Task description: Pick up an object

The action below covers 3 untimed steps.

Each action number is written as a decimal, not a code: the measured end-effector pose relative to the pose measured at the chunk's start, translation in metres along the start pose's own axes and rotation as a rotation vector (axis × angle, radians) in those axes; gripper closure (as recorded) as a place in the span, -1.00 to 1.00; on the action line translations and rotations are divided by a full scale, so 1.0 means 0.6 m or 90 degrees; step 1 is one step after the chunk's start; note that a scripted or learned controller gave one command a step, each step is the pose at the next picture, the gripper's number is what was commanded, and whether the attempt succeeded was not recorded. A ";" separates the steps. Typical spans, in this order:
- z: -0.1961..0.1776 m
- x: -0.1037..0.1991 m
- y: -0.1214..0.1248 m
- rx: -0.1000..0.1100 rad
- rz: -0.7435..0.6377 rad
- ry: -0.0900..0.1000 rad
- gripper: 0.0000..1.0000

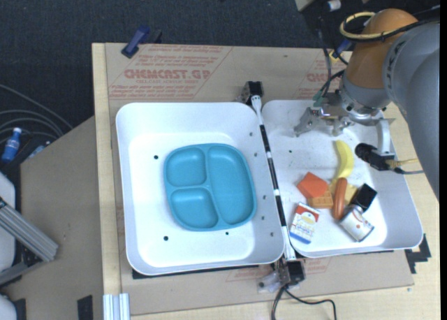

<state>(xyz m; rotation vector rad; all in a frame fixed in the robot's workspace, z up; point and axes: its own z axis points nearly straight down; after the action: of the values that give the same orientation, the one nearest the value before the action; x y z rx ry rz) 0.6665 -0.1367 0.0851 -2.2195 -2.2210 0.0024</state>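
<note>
Two white bins sat on the table. We saw the claw (323,120) at the right bin's (399,231) far end, fingers spread apart, holding nothing. Nearest lay the banana (343,160), just toward us, its length running away from us.

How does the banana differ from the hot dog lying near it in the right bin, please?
The banana is yellow and curved; the hot dog is orange-red and nearly straight. The banana lies nearer the gripper, on bare bin floor; the hot dog sits below it, crowded among the other items. Both are slim, elongated, and run roughly top to bottom in the right bin.
</note>
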 end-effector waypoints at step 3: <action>0.000 -0.024 0.000 -0.002 0.000 0.000 -1.00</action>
<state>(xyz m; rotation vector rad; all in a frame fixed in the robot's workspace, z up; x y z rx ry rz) 0.6667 -0.1510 0.0851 -2.2219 -2.2221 -0.0007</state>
